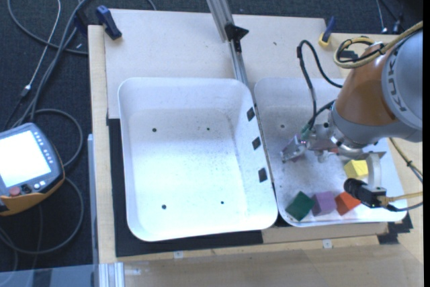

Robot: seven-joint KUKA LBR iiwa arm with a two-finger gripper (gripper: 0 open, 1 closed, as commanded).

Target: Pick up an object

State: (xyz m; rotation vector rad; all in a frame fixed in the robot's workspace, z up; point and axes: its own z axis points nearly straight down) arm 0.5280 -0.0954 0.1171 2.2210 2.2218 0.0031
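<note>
Over the right bin (269,101), the claw (293,150) is being held above bare floor; its state cannot be told. Further right, a green block (300,205), purple block (325,202) and orange block (346,202) are lying clustered, so one is likely being missed.

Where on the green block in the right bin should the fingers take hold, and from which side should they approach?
Grip the green block across its two free flanks, coming straight down from above. It lies low on the floor of the right bin, close to the near rim, with the purple block beside it on the right, so a sideways approach looks crowded. The gripper hangs further up the bin.
</note>
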